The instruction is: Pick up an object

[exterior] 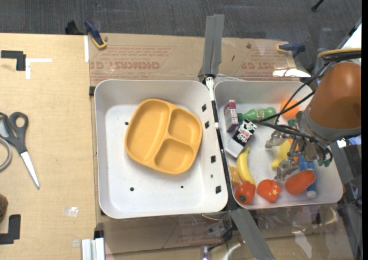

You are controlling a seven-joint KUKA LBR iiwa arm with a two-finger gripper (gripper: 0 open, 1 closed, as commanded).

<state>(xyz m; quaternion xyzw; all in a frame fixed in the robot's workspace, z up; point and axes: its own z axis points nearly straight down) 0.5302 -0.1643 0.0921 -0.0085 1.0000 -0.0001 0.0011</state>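
Note:
The right bin holds a heap of toy food. A yellow banana lies beside a red tomato, an orange-red fruit and a red-orange piece. Farther back are a green bottle, a maroon box and a black-and-white item. My gripper hangs low in the bin's right half, over a small yellow item and a blue piece. The orange wrist band and cables hide what is under it.
The left bin bears a yellow divided plate. Scissors lie on the wooden bench at far left. A grey bar stands behind the rim where the two bins meet.

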